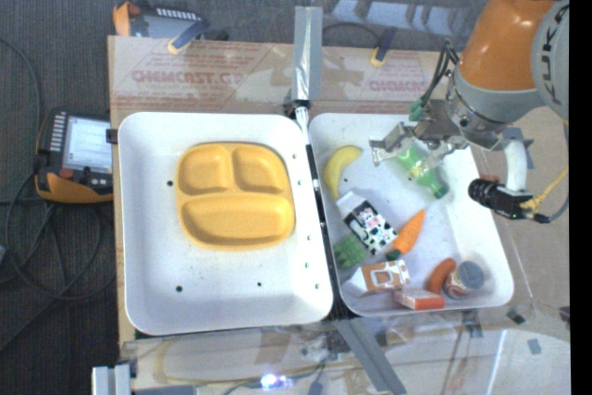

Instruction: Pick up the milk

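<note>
We've got the gripper (418,143) hanging over the right bin (486,199), fingers spread, nothing pinched. A green bottle (424,169) sits right under it. The milk (369,223), a small cow-print carton, lies down-left of the gripper, near but apart, long axis running from upper-left to lower-right. A banana (339,166) is left of the gripper; a carrot (410,231) is just right of the milk and green veg (350,252) touches its lower-left. Both crowd the grasp, we'd judge.

Count: two shallow white plastic bins (139,227); left of the right one, one yellow three-compartment tray (236,194). Inside it: one black-spotted white milk carton (367,222), one yellow banana (340,166), one orange carrot (412,230).
</note>
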Controlling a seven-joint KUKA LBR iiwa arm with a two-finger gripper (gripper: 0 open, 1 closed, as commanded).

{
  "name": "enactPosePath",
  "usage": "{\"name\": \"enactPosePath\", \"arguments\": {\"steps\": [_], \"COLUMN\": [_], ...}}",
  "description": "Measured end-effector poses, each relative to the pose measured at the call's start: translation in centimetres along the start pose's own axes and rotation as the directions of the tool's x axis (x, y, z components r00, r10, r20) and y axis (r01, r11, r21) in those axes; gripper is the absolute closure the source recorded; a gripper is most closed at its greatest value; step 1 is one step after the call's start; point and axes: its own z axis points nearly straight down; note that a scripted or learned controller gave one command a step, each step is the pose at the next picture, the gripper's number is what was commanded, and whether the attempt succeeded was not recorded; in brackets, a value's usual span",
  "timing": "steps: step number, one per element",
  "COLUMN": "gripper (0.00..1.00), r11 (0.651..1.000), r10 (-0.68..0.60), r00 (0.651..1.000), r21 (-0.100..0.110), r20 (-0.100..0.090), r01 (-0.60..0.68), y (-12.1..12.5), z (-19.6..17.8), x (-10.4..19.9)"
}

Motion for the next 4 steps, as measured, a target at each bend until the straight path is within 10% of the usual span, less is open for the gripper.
{"name": "enactPosePath", "arguments": {"steps": [1,2,3,4], "gripper": [0.00,0.00,0.00,1.00], "r11": [0.997,0.986,1.000,1.000], "r10": [-0.082,-0.166,-0.019,-0.017], "r00": [0.997,0.986,1.000,1.000], "r21": [0.000,0.000,-0.003,-0.001], "r20": [0.000,0.002,0.000,-0.001], "r01": [0.082,0.166,0.019,0.017], "y": [-1.8,1.5,-2.0,-2.0], "z": [5.7,6.6,15.6,14.7], "x": [3.8,5.4,0.2,0.1]}}
